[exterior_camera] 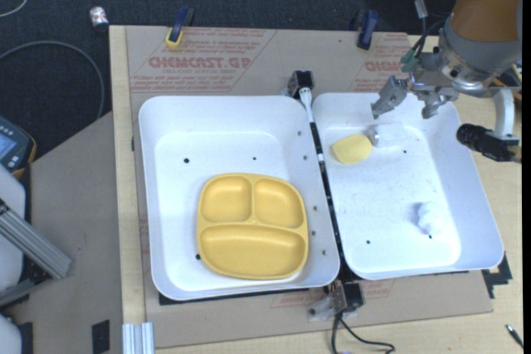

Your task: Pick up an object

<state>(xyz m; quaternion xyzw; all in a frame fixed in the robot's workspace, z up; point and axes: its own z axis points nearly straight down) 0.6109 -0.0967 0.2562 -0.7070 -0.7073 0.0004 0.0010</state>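
Your gripper, fingers apart and empty, hangs over the right white bin; the small yellow rounded lump lies lower-left, near.

You're looking at a bench topped with brown printed board. Two shallow white bins sit directly on it, touching side by side: the left bin, the right bin. Clamps grip the far edge: a yellow-tipped one and a blue one.
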